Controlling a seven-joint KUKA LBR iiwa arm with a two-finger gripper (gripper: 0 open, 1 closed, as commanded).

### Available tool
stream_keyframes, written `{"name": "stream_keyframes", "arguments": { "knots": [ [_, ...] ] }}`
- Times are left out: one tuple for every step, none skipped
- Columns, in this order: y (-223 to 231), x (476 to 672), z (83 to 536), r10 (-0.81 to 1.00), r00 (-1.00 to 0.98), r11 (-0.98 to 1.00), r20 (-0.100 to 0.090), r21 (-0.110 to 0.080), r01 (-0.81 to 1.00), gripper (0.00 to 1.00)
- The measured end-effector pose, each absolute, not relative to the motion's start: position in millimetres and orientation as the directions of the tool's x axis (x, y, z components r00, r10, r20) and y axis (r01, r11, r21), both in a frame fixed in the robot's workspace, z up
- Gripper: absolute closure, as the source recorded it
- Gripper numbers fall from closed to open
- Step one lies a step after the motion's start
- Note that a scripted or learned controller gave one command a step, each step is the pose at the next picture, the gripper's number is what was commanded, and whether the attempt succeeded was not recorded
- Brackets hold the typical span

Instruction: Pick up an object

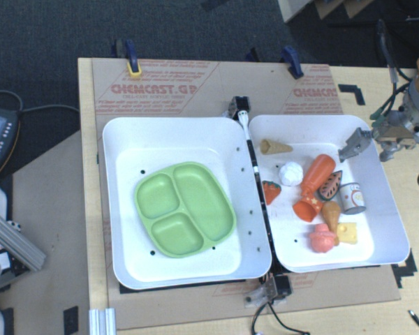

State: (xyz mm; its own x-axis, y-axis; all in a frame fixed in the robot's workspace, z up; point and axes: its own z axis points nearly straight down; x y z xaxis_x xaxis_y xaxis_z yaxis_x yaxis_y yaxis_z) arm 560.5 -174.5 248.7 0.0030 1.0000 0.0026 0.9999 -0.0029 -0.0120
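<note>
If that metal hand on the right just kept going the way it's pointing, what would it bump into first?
Probably the orange bottle: the hand angles down and left toward it over the right bin. Depth is unclear, so it could meet the bin floor first.

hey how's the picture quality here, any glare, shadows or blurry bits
Camera view: lighting is even and soft; the white bins are bright but keep detail, with faint shadows under the green plate. The small toys in the right bin look soft, and the gripper at the right edge is slightly blurred.

Grey metal pincer [366,145], dark cables trailing, boxy grey wrist housing
</note>
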Motion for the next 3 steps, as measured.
{"name": "stream_keyframes", "arguments": {
  "knots": [
    [-174, 562.9, 255, 1.000, 0.000, 0.000, 0.000, 0.000, 1.000, 0.00],
    [-181, 555.7, 198, 1.000, 0.001, -0.001, 0.002, -0.006, 1.000, 0.00],
    [-181, 565.0, 148, 1.000, 0.000, 0.000, 0.002, -0.005, 1.000, 0.00]
  ]
}}
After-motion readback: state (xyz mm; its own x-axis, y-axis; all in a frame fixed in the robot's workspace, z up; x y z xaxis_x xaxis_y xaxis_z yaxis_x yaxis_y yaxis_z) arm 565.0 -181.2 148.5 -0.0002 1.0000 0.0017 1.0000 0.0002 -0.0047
